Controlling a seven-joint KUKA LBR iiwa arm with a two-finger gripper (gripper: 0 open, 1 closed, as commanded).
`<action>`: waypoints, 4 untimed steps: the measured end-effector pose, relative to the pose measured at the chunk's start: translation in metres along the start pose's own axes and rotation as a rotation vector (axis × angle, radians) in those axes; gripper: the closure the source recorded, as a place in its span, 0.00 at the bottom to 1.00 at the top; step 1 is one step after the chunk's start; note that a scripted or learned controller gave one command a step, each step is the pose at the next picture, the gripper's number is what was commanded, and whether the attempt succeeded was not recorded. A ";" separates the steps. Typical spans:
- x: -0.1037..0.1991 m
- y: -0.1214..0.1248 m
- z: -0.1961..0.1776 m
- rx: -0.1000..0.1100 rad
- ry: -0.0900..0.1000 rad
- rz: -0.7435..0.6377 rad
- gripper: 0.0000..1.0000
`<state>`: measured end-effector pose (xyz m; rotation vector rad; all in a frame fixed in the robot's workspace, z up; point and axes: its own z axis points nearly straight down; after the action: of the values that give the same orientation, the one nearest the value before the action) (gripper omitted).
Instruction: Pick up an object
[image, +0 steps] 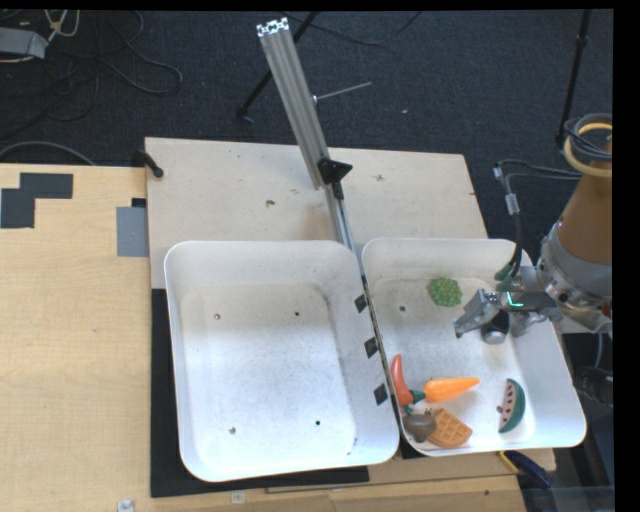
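Note:
The right bin holds several toy foods. A green broccoli-like piece lies near its back middle. An orange carrot, a red chili, a waffle piece and a brown lump cluster at the front left. A watermelon slice lies at the front right. My gripper hangs over the right side of this bin, just right of the green piece, with nothing visibly between its fingers.
The left bin stands beside the right one, with a row of black clips along the shared wall. A slanted aluminium bar rises behind the bins. The wooden bench stretches to the left.

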<state>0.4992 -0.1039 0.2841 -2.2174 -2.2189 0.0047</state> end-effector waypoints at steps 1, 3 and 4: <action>-0.001 0.000 -0.001 -0.003 -0.001 0.003 0.00; -0.015 -0.004 0.103 0.004 0.001 0.001 0.00; -0.016 -0.001 0.167 0.005 0.002 0.001 0.00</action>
<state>0.4972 -0.1200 0.1172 -2.2156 -2.2144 0.0078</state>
